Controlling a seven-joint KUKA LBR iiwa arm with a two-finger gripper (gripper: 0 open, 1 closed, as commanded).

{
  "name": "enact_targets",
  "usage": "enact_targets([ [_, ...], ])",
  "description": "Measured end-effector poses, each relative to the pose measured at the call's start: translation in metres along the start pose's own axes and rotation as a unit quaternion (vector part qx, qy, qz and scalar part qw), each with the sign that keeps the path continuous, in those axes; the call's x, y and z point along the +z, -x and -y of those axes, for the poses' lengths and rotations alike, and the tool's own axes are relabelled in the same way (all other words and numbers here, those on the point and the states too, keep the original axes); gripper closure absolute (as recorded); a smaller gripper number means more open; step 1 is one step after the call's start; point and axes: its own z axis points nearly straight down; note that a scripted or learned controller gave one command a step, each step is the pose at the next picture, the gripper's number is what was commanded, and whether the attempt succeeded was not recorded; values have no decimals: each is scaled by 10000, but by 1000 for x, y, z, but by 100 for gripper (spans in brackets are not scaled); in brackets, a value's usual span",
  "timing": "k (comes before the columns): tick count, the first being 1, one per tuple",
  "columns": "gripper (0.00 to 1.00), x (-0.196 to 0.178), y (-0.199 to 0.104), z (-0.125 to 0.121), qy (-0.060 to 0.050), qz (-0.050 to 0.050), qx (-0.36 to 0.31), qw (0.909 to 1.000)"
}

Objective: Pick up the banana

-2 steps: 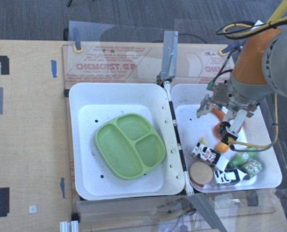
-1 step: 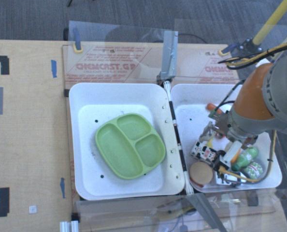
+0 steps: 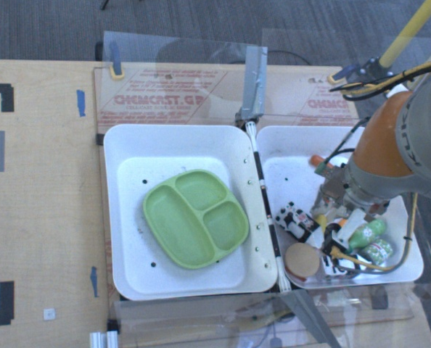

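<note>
My gripper (image 3: 330,214) is low in the right bin (image 3: 288,145), under the grey wrist and orange band, and its tips are lost among the clutter. A small yellowish patch (image 3: 320,210) shows at the gripper's left side; I cannot tell what it is. A black-and-white toy (image 3: 295,220) lies just left of the gripper. Just below that toy sits a round brown item (image 3: 302,262). A green bottle-like item (image 3: 368,238) rests to the gripper's lower right.
The left bin (image 3: 121,194) holds a light green divided plate (image 3: 196,218). A small orange item (image 3: 316,162) lies near the right bin's back. The divider wall (image 3: 263,194) runs between the bins. The arm covers the right bin's right half.
</note>
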Motion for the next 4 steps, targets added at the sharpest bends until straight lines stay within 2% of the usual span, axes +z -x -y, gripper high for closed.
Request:
enact_targets([
  [1, 0, 0, 0, 0, 1, -1, 0, 10000],
  [2, 0, 14, 24, 10, 92, -56, -251, 9996],
  [3, 0, 14, 17, 45, 160, -30, -113, 9998],
  [4, 100, 6, 19, 43, 171, -8, -94, 9998],
])
